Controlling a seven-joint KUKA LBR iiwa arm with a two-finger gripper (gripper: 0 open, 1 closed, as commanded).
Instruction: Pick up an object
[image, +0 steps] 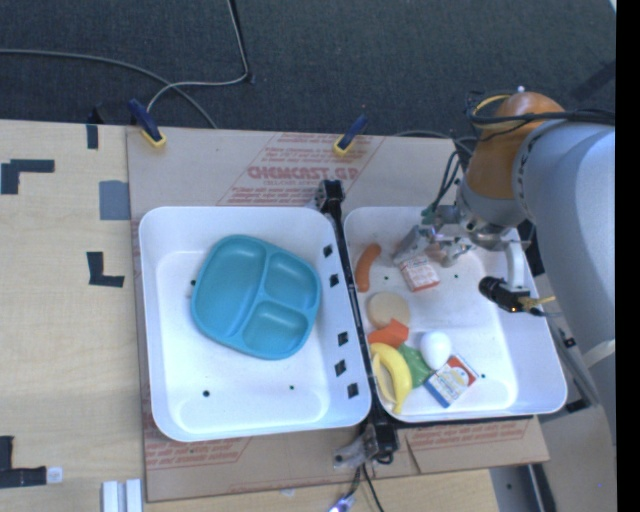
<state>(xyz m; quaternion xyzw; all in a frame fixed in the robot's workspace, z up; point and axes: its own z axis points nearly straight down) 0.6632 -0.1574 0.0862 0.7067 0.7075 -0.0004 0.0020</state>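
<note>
Toys crowd the right white bin (520, 385); nearest me lies a small flat card packet with a red label (419, 273), just below my gripper (436, 243). It looks light, stiff and slick; I'd pinch its short edges. Gripper state: I cannot tell.

1. An orange sausage (367, 264) lies at the right bin's far left.
2. A small red-and-white packet (419, 275) lies just right of it.
3. A yellow banana (392, 375) lies near-left, beside a white egg (435, 347).
</note>
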